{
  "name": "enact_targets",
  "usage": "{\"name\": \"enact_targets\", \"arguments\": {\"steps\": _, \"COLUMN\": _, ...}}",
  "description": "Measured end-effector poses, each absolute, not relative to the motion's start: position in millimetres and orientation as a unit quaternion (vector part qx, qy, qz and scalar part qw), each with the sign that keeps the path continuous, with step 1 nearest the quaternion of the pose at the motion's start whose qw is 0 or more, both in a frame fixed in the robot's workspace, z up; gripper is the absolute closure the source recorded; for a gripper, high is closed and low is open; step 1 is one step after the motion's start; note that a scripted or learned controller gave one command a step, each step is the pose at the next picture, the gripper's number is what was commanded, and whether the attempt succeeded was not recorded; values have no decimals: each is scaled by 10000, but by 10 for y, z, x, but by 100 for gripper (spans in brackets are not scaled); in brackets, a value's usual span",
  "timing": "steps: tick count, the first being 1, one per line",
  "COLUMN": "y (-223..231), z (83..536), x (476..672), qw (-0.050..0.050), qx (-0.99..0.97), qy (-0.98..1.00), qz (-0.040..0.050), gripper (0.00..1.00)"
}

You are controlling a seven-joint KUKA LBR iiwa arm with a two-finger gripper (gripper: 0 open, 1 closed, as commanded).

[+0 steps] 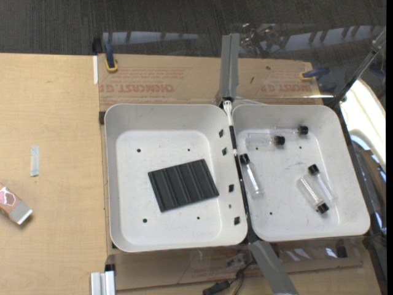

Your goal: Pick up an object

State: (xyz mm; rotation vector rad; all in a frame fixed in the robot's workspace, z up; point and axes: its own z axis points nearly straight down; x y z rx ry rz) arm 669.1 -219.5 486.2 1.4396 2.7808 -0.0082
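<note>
A dark grey ribbed rectangular pad (183, 184) lies flat and slightly turned in the left bin (123, 226). The right bin (350, 226) holds several clear plastic vials with black caps. One vial (250, 176) lies along that bin's left wall, its cap pointing to the back. Another vial (263, 140) lies near the back, cap to the right. A third vial (313, 192) lies at a slant at the right, with a black cap (323, 208) at its near end. A loose black cap (303, 129) sits at the back right.
Both bins rest on brown cardboard (159, 82) held by clamps (110, 63) at the back. A grey metal bar (229, 66) runs back from between the bins. On the wooden table to the left lie a small grey strip (34, 161) and a red-and-white object (13, 204).
</note>
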Motion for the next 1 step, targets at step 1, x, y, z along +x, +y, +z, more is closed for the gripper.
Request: {"name": "enact_targets", "arguments": {"steps": 1, "y": -2191, "z": 4934, "x": 6707, "qw": 57, "qx": 4589, "qy": 8885, "qz": -31, "gripper": 100}}
